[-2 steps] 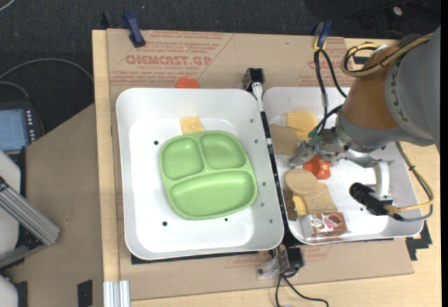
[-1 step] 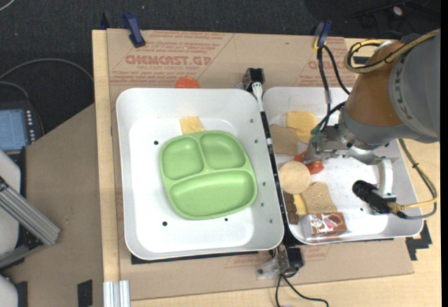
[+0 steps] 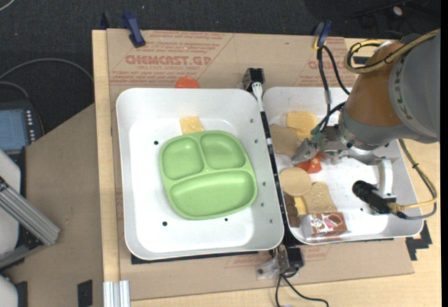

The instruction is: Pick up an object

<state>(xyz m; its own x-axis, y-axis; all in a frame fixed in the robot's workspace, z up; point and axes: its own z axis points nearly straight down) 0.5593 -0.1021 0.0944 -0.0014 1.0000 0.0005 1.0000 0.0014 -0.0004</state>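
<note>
My gripper (image 3: 308,153) hangs low over the left part of the right bin (image 3: 364,99), with the arm coming in from the right. A small red piece (image 3: 312,165) lies right under it and is partly covered by it. Around it lie a yellow wedge (image 3: 301,120), a brown flat piece (image 3: 283,136), a round tan disc (image 3: 294,181), a pale biscuit-like piece (image 3: 320,196) and a brown-and-red block (image 3: 327,224). Nothing is visibly lifted off the bin floor.
The left bin (image 3: 133,159) holds a green divided plate (image 3: 207,174) with a small yellow square (image 3: 191,124) behind it. A black-edged ridge (image 3: 266,145) separates the two bins. An orange object (image 3: 186,82) sits on the cardboard behind the left bin.
</note>
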